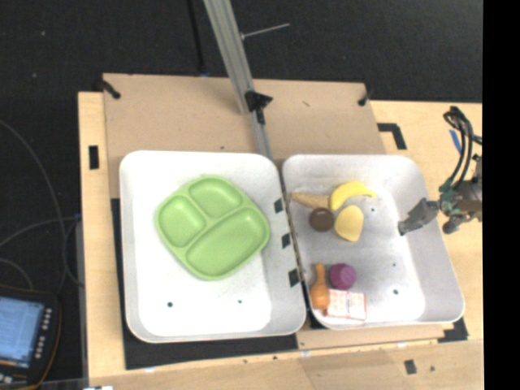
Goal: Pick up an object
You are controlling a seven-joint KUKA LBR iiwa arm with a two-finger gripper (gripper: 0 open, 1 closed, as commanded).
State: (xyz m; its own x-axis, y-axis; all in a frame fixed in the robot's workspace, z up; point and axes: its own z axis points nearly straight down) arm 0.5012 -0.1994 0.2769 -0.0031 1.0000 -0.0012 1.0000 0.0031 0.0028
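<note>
White plastic makes up the two shallow bins: the left bin (146, 315) lies well away from the gripper (418, 215), across the divide, while the right bin (439, 295) sits directly under it, the gripper hanging over the bin's right-hand part near the rim. The grey finger points leftward into that bin; how far the gripper is open cannot be told from this view, and nothing can be seen in its hold.

Largest of the loose things is the green divided plate (213, 227), alone in the left bin, far to the gripper's left. Next is the yellow banana (351, 192), near the gripper, left and slightly above it. Just below the banana lies a yellow lemon-like piece (348, 224), the nearest object to the gripper. A tan cone (307, 200) touches a brown ball (322, 218) farther left. Below and left of the gripper sit a red-and-white box (347, 305), a purple ball (342, 276) and an orange carrot-like piece (320, 287).
</note>
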